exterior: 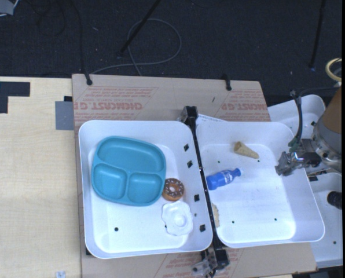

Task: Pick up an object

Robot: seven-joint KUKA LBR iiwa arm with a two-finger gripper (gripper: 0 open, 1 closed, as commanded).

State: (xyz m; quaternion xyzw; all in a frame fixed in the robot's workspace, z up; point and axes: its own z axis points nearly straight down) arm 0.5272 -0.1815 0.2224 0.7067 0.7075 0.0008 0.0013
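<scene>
Gripper (286, 164) at the right bin's (259, 236) right rim; finger state impossible to tell. Nearest, to its left: cone (246, 150), then bottle (222, 178). Farther left, in the other bin (103, 236): donut (173, 189), tray (128, 170).

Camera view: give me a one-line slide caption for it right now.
Gripper at the right bin's right edge; blue bottle and cone inside; left bin holds blue tray and donut.

Blue bottle (223, 178) lies on its side, centre-right of frame, cap toward upper right. Tan cone (246, 150) lies just above it.
</scene>
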